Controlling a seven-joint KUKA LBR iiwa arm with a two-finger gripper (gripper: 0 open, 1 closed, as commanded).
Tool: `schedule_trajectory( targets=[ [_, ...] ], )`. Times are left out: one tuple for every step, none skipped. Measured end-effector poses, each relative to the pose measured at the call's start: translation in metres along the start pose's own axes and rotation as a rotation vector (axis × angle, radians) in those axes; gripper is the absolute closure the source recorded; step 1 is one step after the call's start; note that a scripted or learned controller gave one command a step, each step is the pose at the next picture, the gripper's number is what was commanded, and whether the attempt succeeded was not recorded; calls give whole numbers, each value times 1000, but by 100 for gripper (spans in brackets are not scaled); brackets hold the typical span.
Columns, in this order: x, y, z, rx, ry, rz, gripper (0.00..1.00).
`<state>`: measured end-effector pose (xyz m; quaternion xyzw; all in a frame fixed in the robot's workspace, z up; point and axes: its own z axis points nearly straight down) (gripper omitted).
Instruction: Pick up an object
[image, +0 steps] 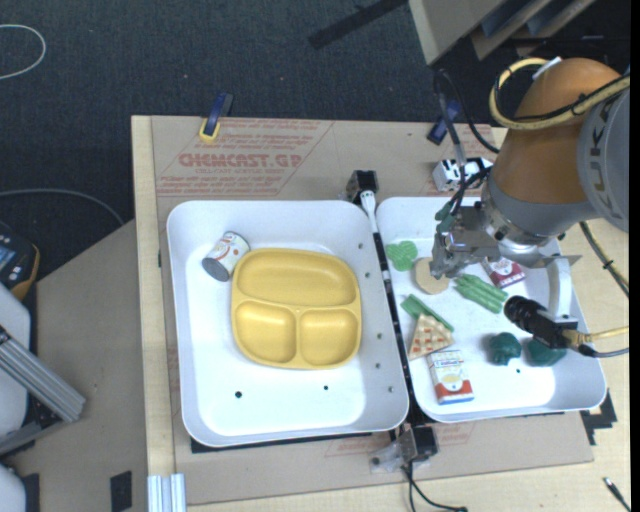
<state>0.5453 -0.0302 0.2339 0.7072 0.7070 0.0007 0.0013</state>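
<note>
My gripper (446, 260) hangs low over the back left part of the right bin (575, 385). It is just above a tan round disc (431, 277), whose right side it hides. A green round piece (402, 254) lies to its left and a green pea pod (481, 293) to its right. Behind the gripper, a red and white packet (504, 273) is partly covered by the wrist. Nearer the front lie a green strip (427, 312), a pizza slice (430, 336), a small red and white carton (451, 379) and a dark green lump (503, 347).
The left bin (200, 395) holds a yellow divided plate (296, 305) and a small tipped can (224, 255) at its back left. A raised rim (388, 300) separates the two bins. Another green piece (546, 353) lies at the right bin's right side.
</note>
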Motion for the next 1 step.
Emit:
schedule_trajectory(
  targets=[
    [6,1,16,7,2,0,100]
  ],
)
